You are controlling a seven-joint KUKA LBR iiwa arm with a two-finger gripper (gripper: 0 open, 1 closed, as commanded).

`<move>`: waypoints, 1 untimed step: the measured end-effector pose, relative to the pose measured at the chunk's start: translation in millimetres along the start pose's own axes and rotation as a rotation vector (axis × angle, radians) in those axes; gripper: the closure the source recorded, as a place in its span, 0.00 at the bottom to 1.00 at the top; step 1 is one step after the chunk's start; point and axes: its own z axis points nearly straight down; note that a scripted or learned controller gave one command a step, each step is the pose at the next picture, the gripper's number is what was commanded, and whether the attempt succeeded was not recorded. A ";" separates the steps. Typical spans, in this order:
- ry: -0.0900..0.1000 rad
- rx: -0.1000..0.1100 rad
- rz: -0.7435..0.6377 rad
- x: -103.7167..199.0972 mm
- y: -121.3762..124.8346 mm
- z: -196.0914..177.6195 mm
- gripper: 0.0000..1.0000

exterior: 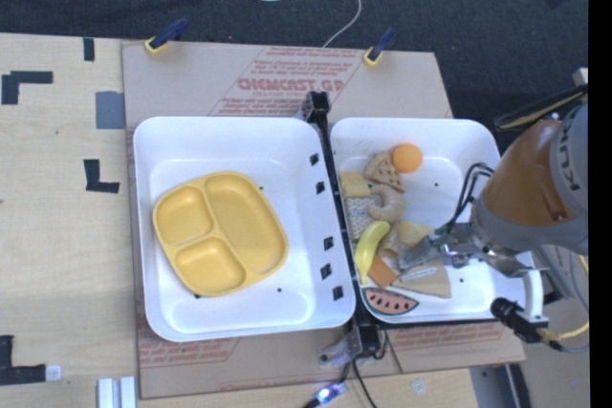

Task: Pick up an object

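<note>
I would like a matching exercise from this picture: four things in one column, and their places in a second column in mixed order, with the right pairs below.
Things:
1. yellow divided plate
2. orange ball
3. watermelon slice
4. banana

Places:
A. at the near edge of the right bin
B. in the left bin
C. near the far end of the right bin
D. in the right bin, close to the divider between the bins

Pairs: 1-B, 2-C, 3-A, 4-D
</note>
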 end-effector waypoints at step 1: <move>-0.001 -0.002 0.000 -0.5 0.6 -12.7 1.00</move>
